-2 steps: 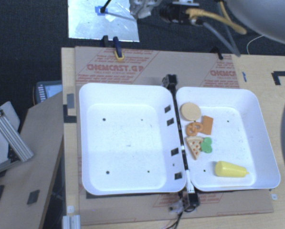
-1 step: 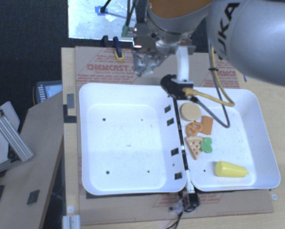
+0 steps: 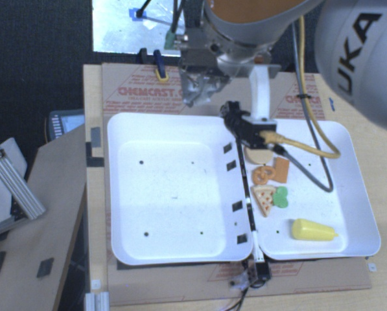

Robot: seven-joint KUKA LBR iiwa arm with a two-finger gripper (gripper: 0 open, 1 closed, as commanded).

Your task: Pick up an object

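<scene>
My gripper [image 3: 203,93] hangs over the back rim of the left white bin [image 3: 174,199], near its far right corner, with nothing visible in it. Several small items lie in the right white bin [image 3: 339,173], all near its left side. They are a brown pretzel [image 3: 262,173], an orange block [image 3: 282,168] touching it, a tan waffle-patterned wedge [image 3: 264,201], a small green piece [image 3: 282,197] beside the wedge, and a yellow cone-shaped item [image 3: 313,230] close to the front rim. The gripper is well behind and left of all of them.
Both bins rest on a cardboard sheet [image 3: 141,86]. A blue and yellow clamp [image 3: 159,67] holds its back edge. Black clips [image 3: 237,206] line the seam between the bins. An aluminium rail [image 3: 11,180] leans at the far left, off the bench.
</scene>
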